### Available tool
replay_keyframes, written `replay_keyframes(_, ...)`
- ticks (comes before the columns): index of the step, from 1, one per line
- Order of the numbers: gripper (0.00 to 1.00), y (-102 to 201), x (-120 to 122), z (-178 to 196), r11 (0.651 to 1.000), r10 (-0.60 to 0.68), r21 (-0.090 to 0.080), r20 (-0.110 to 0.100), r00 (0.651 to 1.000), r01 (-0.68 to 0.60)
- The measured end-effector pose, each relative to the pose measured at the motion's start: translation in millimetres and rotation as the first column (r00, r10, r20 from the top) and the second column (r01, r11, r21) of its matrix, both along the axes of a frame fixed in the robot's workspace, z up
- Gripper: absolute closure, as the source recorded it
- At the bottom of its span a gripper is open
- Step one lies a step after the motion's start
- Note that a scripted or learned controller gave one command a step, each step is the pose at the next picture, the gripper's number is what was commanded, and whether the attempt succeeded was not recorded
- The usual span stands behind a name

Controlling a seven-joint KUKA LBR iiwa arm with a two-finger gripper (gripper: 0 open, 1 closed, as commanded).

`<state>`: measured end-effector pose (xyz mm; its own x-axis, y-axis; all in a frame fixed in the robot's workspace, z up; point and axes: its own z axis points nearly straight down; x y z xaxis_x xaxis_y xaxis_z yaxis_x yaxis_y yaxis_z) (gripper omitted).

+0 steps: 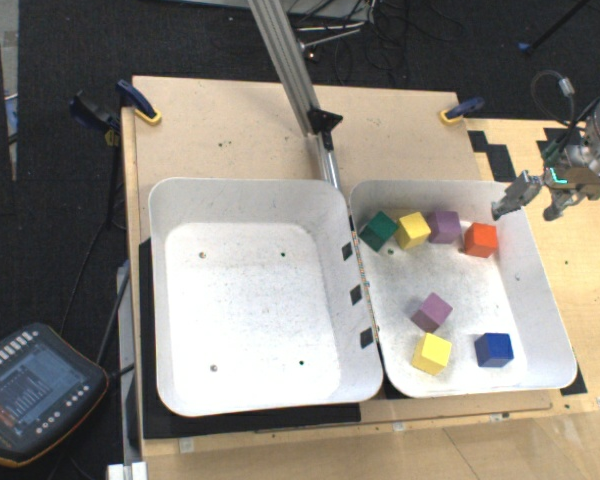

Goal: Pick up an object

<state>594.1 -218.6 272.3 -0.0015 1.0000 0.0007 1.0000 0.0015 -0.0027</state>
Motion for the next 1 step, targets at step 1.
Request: replay_keyframes(1,0.0,0.1,0.7,1.6,1.0,0.002,-0.002,0.003,1.0,-0.002)
